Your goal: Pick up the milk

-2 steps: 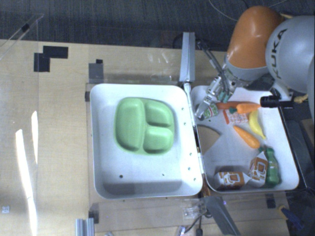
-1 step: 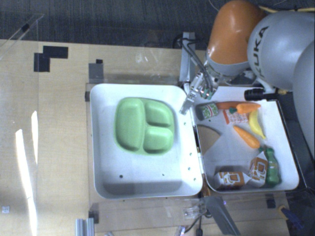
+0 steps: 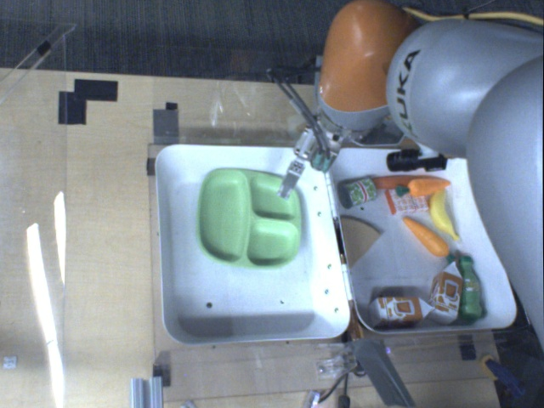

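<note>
The milk (image 3: 444, 293), a small brown-and-white carton, lies near the front right corner of the right bin (image 3: 371, 272). It rests against a green bottle (image 3: 470, 290). My gripper (image 3: 292, 178) hangs over the left bin (image 3: 174, 253), above the back right compartment of a green divided plate (image 3: 246, 217). Its fingers look pressed together into one thin tip with nothing between them. The gripper is far from the milk, up and to the left across the wall between the bins.
The right bin also holds a brown can (image 3: 397, 310) lying beside the milk, an orange carrot (image 3: 425, 235), a yellow banana (image 3: 442, 213), a green-labelled jar (image 3: 359, 192) and a red-and-orange packet (image 3: 408, 195). The big grey arm (image 3: 476, 75) overhangs that bin's back right.
</note>
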### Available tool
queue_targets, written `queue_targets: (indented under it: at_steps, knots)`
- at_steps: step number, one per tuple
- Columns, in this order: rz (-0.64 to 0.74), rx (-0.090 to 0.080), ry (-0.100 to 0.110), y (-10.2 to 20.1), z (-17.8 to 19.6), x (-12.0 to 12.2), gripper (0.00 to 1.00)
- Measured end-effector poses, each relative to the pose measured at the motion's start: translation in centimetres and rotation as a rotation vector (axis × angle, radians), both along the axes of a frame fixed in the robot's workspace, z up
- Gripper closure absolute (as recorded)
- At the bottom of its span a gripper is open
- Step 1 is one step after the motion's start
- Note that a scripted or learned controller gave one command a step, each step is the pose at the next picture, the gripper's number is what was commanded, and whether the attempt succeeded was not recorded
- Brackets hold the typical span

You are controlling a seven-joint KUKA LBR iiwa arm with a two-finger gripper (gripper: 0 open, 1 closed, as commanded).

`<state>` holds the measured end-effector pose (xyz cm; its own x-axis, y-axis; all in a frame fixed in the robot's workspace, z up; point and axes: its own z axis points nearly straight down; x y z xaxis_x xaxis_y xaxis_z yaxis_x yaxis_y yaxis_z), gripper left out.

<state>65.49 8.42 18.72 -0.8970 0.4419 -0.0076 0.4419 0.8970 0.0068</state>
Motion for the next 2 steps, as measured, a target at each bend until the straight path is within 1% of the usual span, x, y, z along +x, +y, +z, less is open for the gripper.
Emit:
queue_targets:
  at_steps: [1, 2]
  knots:
    - [-0.012, 0.001, 0.003, 8.7, -3.5, -2.5, 0.00]
    - [-0.062, 0.001, 0.004, 15.2, -3.9, -0.1, 0.00]
